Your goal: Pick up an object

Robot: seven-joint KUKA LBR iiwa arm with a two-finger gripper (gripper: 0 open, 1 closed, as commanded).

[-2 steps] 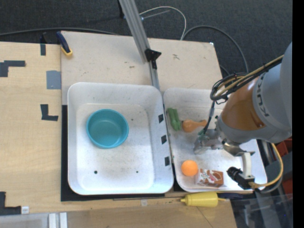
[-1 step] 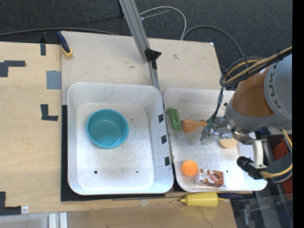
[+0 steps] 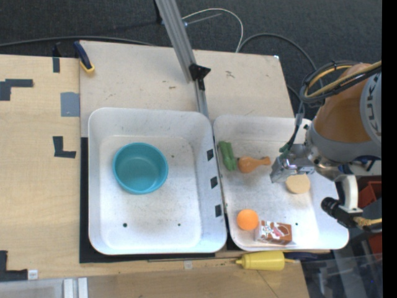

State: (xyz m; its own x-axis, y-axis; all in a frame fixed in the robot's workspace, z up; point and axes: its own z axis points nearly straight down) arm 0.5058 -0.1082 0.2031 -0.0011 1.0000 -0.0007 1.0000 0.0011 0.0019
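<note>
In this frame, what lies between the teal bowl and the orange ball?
In the camera view, between the teal bowl and the orange ball: speckled white bin floor, then the two bins' adjoining rims. No object lies there.

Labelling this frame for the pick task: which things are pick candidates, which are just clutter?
Candidates, right bin:
green oblong toy
tan pear-shaped toy
beige round piece beside end effector
orange ball
red-brown packet

Elsewhere:
teal plastic bowl, left bin
yellow bottle, bench edge
</note>
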